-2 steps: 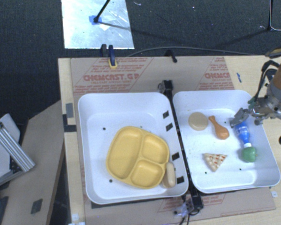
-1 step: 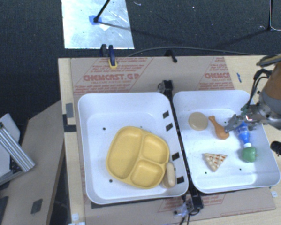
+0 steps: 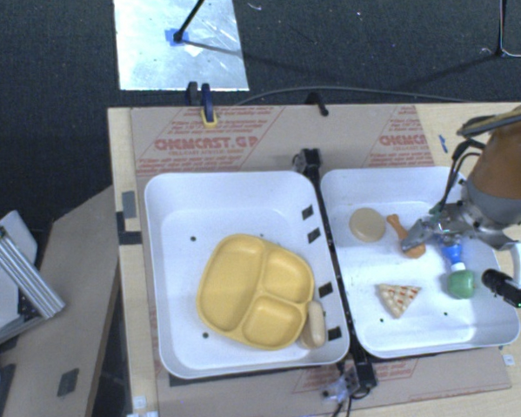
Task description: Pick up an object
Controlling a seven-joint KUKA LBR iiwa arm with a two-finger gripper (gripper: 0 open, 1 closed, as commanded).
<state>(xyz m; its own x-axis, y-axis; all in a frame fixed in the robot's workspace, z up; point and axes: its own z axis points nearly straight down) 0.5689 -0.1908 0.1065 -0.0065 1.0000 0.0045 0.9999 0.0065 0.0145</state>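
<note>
Tabletop (image 3: 127,149) carried two white bins. Claw (image 3: 429,229) hung low in right bin (image 3: 424,334), finger state: cannot tell. Orange piece (image 3: 403,236) lay just left of claw, almost touching, long axis slanted toward bin's far-left corner.

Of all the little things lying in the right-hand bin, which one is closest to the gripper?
The small orange-brown piece, right at the gripper. The round tan disc lies further left, the triangular wedge nearer the front, and the green ball under the arm.
</note>
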